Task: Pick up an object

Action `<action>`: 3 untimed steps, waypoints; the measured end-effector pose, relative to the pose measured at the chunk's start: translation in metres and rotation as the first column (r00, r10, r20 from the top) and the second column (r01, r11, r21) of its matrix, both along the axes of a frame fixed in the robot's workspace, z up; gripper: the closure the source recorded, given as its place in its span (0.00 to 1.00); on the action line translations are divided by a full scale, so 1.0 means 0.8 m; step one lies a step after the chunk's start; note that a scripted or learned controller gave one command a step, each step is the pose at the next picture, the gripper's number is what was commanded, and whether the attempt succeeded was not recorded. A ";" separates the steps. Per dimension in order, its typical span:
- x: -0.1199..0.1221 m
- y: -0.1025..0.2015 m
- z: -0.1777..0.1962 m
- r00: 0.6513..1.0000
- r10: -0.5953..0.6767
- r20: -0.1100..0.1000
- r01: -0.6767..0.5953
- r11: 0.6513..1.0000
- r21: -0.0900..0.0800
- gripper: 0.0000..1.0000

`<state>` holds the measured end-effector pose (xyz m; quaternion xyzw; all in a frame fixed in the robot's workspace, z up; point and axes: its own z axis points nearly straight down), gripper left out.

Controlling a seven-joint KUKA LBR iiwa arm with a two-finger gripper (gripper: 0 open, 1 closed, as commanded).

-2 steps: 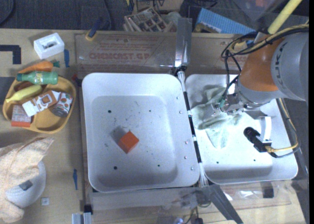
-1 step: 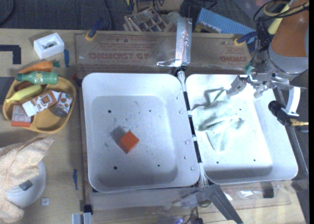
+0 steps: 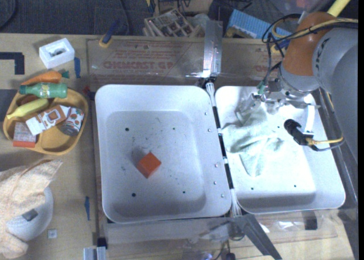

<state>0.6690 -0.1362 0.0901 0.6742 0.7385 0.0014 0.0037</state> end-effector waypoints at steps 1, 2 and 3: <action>-0.003 0.005 0.037 1.000 -0.022 -0.004 0.022 1.000 0.001 0.00; -0.002 0.037 -0.004 0.999 0.035 -0.006 -0.035 0.999 0.002 0.00; 0.001 0.038 0.012 0.999 0.036 0.000 -0.036 0.999 0.001 1.00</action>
